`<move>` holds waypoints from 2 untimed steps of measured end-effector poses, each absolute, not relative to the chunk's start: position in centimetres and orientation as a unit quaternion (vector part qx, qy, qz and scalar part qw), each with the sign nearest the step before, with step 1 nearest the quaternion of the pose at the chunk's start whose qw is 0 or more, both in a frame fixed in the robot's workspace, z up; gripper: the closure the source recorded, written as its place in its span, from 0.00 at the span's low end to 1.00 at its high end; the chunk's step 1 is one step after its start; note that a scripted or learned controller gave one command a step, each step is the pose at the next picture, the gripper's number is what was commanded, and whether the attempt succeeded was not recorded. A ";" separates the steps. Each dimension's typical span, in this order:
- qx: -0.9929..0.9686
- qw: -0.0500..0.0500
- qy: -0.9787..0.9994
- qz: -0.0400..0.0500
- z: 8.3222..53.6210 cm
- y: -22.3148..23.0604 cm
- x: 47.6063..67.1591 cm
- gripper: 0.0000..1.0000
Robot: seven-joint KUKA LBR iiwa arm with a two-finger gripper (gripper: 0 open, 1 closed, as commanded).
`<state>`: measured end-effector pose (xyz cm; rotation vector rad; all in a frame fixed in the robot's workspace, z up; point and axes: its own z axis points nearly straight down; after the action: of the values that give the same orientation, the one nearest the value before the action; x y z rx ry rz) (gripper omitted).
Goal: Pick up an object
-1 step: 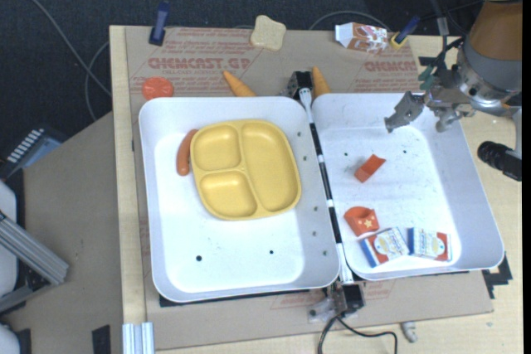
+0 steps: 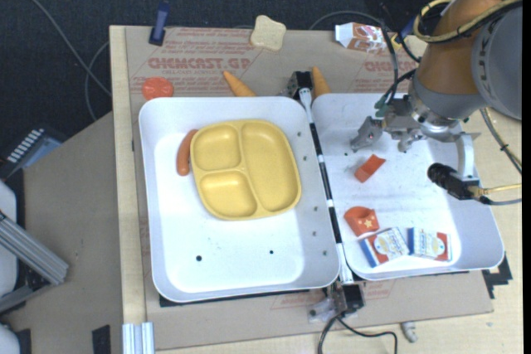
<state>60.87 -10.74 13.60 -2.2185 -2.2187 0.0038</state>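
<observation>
Though nothing gripped, jaws point(image 2: 383, 136) near orange block point(image 2: 370, 168).

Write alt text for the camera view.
The gripper hangs over the right bin, just above an orange block and small cartons. The left bin holds a yellow divided plate beside a sausage.

Hot dog point(image 2: 182, 155) half under tray point(image 2: 246, 168)

One fixed camera, above bench point(image 2: 124, 178), slanting down, both bins point(image 2: 158, 203)
</observation>
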 end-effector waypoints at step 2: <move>-0.708 -0.001 -0.707 -0.001 9.5 -10.6 59.8 1.00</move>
<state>59.81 -10.59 9.52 -2.2239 -2.2209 -0.0030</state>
